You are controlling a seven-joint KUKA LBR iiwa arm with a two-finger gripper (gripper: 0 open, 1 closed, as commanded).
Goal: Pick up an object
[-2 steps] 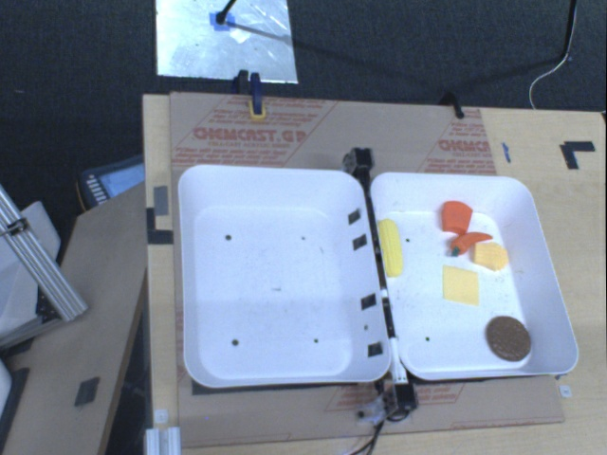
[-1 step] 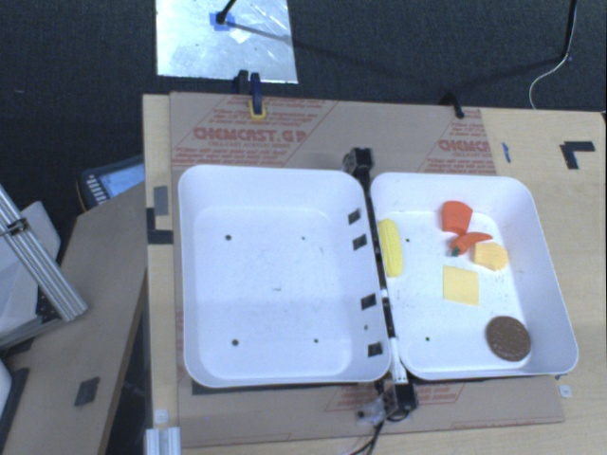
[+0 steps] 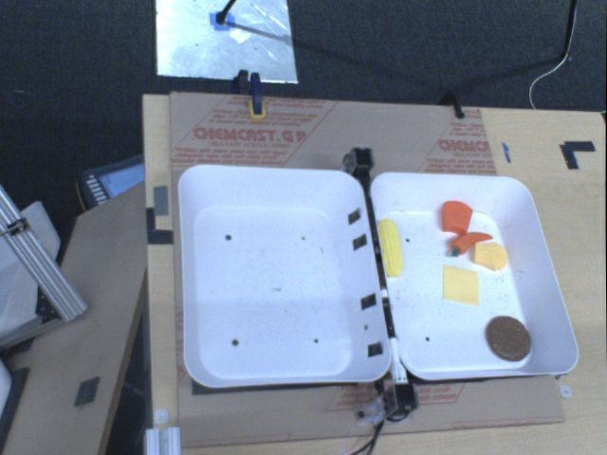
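The right bin (image 3: pixel 545 254) holds several small items. A yellow corn cob (image 3: pixel 390 246) lies along its left wall. An orange piece (image 3: pixel 456 216) sits near the back, with a small orange carrot-like piece (image 3: pixel 469 243) just below it. Beside that rests a yellow-orange chunk (image 3: pixel 490 255). A flat yellow square (image 3: pixel 462 285) lies in the middle, and a brown round disc (image 3: pixel 508 337) sits at the front right corner.
The left bin (image 3: pixel 275 273) stands beside the right one, joined by black clips along the shared wall (image 3: pixel 370 273). Both rest on a cardboard sheet (image 3: pixel 313 136) on the wooden bench. A metal rail (image 3: pixel 33 263) slants at the far left.
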